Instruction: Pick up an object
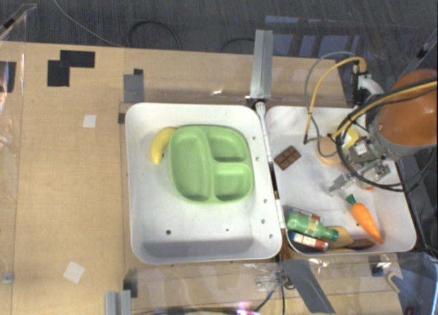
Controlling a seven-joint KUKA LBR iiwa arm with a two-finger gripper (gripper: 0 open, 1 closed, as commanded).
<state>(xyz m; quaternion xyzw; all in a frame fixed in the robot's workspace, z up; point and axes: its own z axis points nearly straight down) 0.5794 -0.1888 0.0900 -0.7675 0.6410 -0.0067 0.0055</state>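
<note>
Gripper low in the right bin, beside the carrot.

I can't tell how my gripper [344, 182] is set; the wrist hides it. It hangs just above the toy carrot [366, 220], likely my target. The green bottle [311, 225] and chocolate bar [287, 158] lie nearby; the banana [161, 145] hugs the green divided tray [209, 164] in the left bin.

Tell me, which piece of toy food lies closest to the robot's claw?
The carrot, right below the gripper. The chocolate, bottle and banana lie farther left.
</note>
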